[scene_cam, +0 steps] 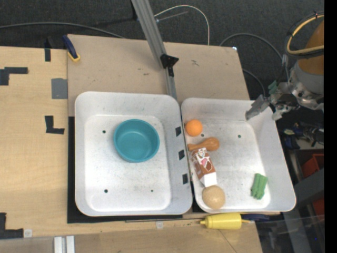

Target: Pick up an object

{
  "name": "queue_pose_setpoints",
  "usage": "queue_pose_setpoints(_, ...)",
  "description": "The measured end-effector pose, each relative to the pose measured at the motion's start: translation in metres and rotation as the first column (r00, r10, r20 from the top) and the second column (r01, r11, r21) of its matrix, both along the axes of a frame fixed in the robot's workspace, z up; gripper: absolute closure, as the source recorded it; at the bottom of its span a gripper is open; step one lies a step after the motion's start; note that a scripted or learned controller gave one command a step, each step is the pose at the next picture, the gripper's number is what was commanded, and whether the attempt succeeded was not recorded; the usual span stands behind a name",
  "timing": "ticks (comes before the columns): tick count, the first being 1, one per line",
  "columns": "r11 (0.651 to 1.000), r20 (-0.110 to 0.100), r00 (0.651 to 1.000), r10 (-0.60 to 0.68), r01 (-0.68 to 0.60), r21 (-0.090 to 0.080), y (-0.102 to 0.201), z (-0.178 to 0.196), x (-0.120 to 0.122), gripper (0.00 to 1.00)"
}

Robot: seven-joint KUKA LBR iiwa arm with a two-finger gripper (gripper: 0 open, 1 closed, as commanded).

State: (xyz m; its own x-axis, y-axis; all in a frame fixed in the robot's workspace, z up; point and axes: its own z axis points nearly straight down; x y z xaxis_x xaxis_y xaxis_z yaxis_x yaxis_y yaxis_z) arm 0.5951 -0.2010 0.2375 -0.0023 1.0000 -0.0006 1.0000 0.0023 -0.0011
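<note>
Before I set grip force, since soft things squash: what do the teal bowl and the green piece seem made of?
The teal bowl looks like hard plastic: even colour, smooth rim, faint sheen. The green piece in the right bin looks matte and a little lumpy, perhaps soft plastic or foam; too small to say for sure.

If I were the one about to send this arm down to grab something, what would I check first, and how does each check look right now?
1. Things to pick lie in the right bin: ok. An orange ball, a green piece and a beige ball are there.
2. Tool over a target: not ok. It hangs at the bin's upper right rim.
3. Tool carrying nothing: ok, nothing shows at its tip.
4. Easy target standing apart: ok. The green piece lies alone.
5. Crowding: not ok for the carton, which is wedged among others along the left wall.
6. Left bin: ok. The teal bowl sits alone.
</note>
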Motion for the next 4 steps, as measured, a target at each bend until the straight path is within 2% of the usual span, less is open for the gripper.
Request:
queue_pose_setpoints(1,1.0,0.0,1.0,0.0,0.0,0.0,0.0,0.0,0.0,0.0)
queue_pose_setpoints(4,1.0,-0.006,1.0,0.0,0.0,0.001,-0.004,-0.144,-0.001,0.0)
